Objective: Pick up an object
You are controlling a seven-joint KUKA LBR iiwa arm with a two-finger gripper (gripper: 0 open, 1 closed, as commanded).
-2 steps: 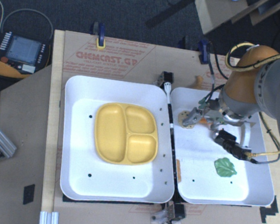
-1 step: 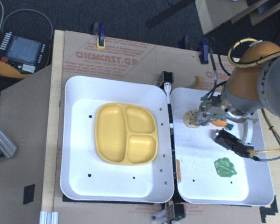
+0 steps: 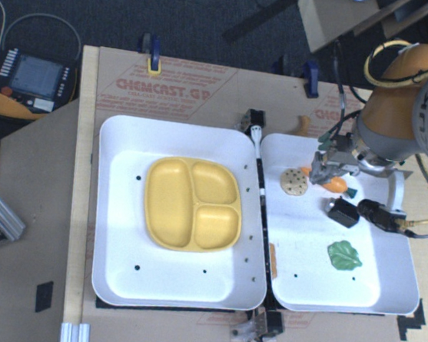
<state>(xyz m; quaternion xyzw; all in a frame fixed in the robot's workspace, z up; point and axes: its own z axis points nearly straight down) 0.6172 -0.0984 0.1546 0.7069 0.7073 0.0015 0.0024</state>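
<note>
My gripper (image 3: 323, 173) hangs low over the far part of the right bin (image 3: 384, 299). A small orange piece (image 3: 338, 185) lies right beside it on its right, touching or nearly touching it; whether it sits between the fingers is hidden. A round tan cookie with dark spots (image 3: 295, 182) lies just to the gripper's left on the bin floor. A green leafy piece (image 3: 344, 254) rests nearer the front of the same bin, apart from the gripper.
The left bin (image 3: 118, 193) holds a yellow divided plate (image 3: 192, 203) at its middle. A raised rim (image 3: 260, 203) separates the two bins. The arm comes in over the right bin's far right corner.
</note>
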